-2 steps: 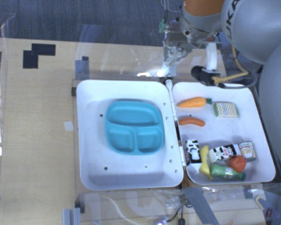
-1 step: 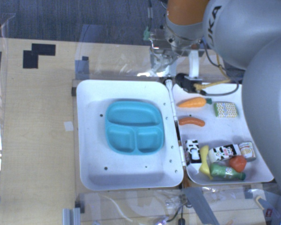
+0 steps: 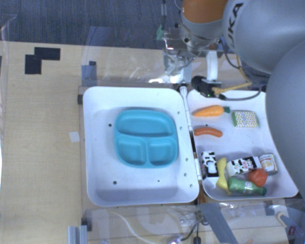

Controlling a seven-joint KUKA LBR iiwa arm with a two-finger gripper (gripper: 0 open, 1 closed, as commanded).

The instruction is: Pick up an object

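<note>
- Arm (image 3: 264, 39): grey with an orange band, reaching in from the right and covering the upper right corner and the right bin's right side.
- Gripper (image 3: 179, 67): above the far edge of the bench, just beyond the strip where the two bins meet; from here I cannot tell how it is set or whether it has anything.
- Left bin (image 3: 91, 136): holds one blue tray (image 3: 146, 144) with three compartments, lying flat near the middle. Bare white floor all round the tray, widest on the left and near sides.
- Right bin (image 3: 274, 136): holds the loose items.
- Carrot (image 3: 208, 111): long axis left to right, orange tip to the left, green end to the right. Near the far edge, open floor in front of it.
- Sausage (image 3: 208, 132): long axis left to right, just nearer than the carrot, close to the bin's left wall.
- Sponge (image 3: 244, 118): speckled block right of the carrot, apart from it.
- Near-edge cluster, crowded and touching: black-and-white box (image 3: 208, 164), banana (image 3: 221, 174) lying roughly far to near, carton (image 3: 242, 164), green bottle (image 3: 246, 186) lying left to right, tomato (image 3: 258, 177), can (image 3: 267, 163).
- Open room: the middle band of the right bin, between sausage and cluster.
</note>
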